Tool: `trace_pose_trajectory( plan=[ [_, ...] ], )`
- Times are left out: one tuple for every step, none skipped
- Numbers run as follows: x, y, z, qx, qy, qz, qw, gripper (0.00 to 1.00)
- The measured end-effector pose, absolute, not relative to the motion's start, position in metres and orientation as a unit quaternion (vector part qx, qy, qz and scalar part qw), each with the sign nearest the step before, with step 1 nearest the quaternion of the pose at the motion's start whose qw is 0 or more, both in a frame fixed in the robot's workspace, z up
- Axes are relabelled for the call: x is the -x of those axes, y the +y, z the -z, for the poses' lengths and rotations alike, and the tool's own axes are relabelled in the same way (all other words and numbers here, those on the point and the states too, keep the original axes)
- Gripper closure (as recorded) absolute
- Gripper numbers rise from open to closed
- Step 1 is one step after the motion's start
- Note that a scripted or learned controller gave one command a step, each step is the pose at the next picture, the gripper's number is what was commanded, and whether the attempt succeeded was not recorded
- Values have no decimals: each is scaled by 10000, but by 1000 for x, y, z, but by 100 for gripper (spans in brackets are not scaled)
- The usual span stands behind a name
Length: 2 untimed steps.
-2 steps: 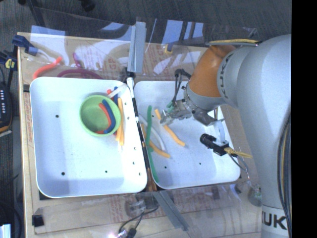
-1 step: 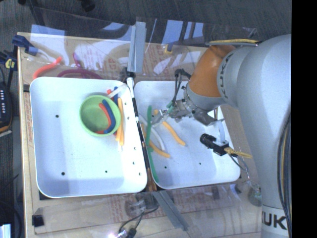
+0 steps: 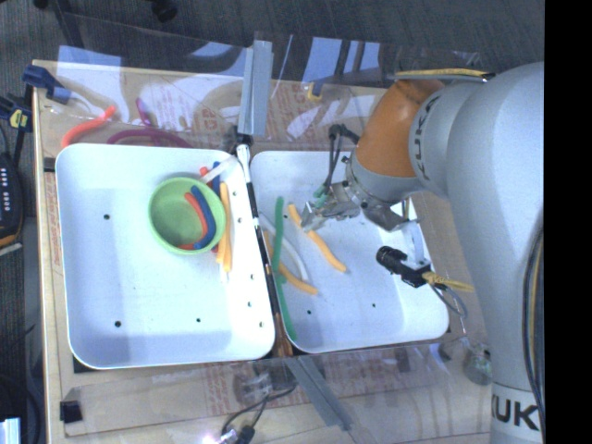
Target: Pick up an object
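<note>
My gripper point(image 3: 314, 216) hangs low over the upper middle of the right bin point(image 3: 407, 317). Just below it lies an orange stick point(image 3: 328, 251), and a shorter orange stick point(image 3: 294, 214) lies right beside its tip on the left. A long green stick point(image 3: 280, 266) runs down the bin's left side, with a white stick point(image 3: 296, 259) and another orange piece point(image 3: 299, 286) next to it. I see nothing held in the gripper.
The left bin point(image 3: 111, 313) holds a green bowl point(image 3: 185, 215) with blue and red curved pieces inside, and an orange stick point(image 3: 225, 243) beside it by the dividing wall. Red and purple tubing point(image 3: 139, 137) lies behind the left bin.
</note>
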<state>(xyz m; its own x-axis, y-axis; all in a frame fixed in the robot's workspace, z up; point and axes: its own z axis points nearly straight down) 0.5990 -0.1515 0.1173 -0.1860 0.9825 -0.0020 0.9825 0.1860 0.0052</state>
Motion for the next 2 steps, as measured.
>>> trace_pose_trajectory(
  plan=[
    [-599,-151,-117,-6379,7701,-13,24,0],
    [-613,-117,-93,-7057,7085,-11,18,0]
  ],
)
